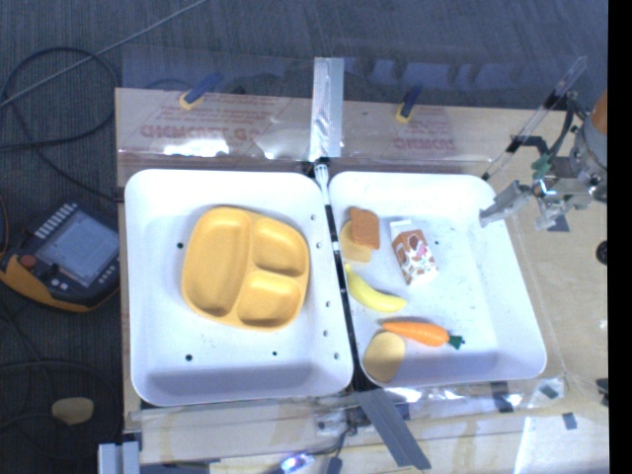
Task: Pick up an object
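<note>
- Right bin [513, 294] holds the candidates, all toward its left half; left bin [143, 294] holds a yellow tray [247, 265] with three wells, lying flat
- Claw [548, 200] sits at the right bin's far-right corner, over the rim, well apart from every item; cannot tell how it is set, the hardware there is too tangled and small to read; nothing seen in it
- Carrot [420, 333]: near side of the bin, lying flat, green stub pointing right; looks like moulded toy plastic, so judged light, stiff, somewhat slick; tapered, so take it across the thick middle, not the thin end; open floor far and near of it, the likeliest pick
- Banana [370, 293]: just far-left of the carrot, close to the dividing wall; curved, probably light and hard; grip across the belly of the curve; wall on its left crowds one side
- Carton [414, 253]: small printed box lying flat, tilted; probably light, walls may give under pressure; flat sides suit a grip across the short width; clear space on its right
- Bread [361, 233]: orange-topped block, hard by the dividing wall, far-left; blocky sides, grips well if a finger fits wall-side
- Cup [385, 355]: yellow, round, in the near-left corner, just touching or beside the carrot's blunt end, cannot tell which; wall and carrot hem it in; worst choice
- Judgement: none fragile or heavy; slipping out of a pinch is the main risk
</note>
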